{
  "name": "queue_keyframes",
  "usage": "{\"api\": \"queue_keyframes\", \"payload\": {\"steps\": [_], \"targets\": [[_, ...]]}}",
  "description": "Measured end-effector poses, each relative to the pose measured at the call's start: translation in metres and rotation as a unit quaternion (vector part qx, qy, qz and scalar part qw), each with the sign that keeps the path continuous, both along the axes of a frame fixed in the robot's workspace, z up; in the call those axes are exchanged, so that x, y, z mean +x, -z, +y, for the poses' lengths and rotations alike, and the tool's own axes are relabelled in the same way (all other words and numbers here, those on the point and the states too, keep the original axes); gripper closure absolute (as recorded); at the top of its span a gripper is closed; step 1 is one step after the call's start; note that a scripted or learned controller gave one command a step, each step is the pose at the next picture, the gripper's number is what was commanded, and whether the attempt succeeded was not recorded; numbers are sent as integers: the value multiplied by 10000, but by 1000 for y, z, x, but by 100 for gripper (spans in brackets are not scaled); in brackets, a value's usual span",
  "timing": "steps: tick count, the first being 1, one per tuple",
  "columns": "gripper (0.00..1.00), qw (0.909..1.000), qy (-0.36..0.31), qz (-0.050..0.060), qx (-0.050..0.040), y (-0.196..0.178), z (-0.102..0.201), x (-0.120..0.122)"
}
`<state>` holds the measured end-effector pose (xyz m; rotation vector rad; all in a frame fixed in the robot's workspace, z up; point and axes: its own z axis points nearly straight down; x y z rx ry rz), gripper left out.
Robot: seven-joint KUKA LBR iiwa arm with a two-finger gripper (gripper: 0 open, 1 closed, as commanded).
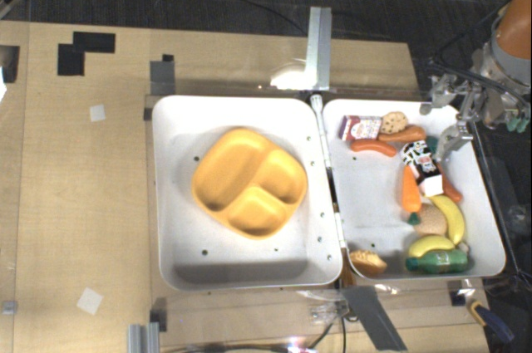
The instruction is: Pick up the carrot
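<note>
Right now the arm (514,27) reaches in over the far right corner of the right bin (366,210), and its gripper (455,134) hangs at that bin's right rim, with nothing between the fingers. Whether the claw is wide or narrow I cannot tell, since the metal parts blur together at this slant.

The carrot (410,192) lies in the middle of the right bin, lengthwise from far to near, its green tip toward the near edge. It is crowded: a small black-and-white carton (422,163) touches its far end and right side, a sausage (384,146) lies across the far part of the bin, and a banana (451,216) curves just beside it toward the right rim. Near the far edge sit a small printed box (359,128) and a cookie (394,123); at the near edge lie a bread roll (367,262) and a green vegetable (438,262). The left bin (179,177) bears a yellow divided plate (249,181).

I judge the step in hand to be the approach, with the grasp not yet begun. The next move calls for shifting the gripper toward the left and nearer, until it stands over the carrot's free middle, turning the fingers across its narrow width, then coming down clear of the carton and banana
</note>
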<state>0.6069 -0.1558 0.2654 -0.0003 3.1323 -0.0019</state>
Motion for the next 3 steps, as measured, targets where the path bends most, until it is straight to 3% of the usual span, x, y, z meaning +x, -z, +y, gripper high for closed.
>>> {"api": "queue_keyframes", "payload": {"steps": [1, 2, 3], "targets": [[0, 9999, 126, 47, 12, 108, 11, -50], [0, 10000, 82, -31, -4, 176, 37, -52], [100, 10000, 52, -59, -4, 163, 39, -49]]}}
